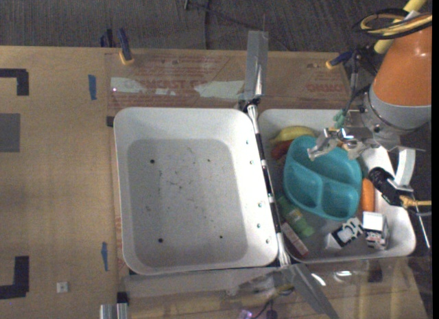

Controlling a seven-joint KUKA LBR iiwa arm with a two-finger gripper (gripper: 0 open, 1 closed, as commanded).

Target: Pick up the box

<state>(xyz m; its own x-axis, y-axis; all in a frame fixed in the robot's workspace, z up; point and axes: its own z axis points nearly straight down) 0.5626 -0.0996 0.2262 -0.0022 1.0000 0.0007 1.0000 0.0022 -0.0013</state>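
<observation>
The gripper [328, 143] hangs over the far part of the right bin [405, 242], above the upper edge of a teal divided tray [322, 180], and whether its fingers are spread or pressed together cannot be told. The box [374, 230], small and white with dark print, lies at the near right corner of that bin, well apart from the gripper. A banana [293, 133] sits far of the tray, an orange carrot [368, 195] to its right, and the left bin [188, 187] stands beside them.

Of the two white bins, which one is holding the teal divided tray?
The right bin, on the arm's side, holds the teal tray among other items; the left bin does not.
</observation>
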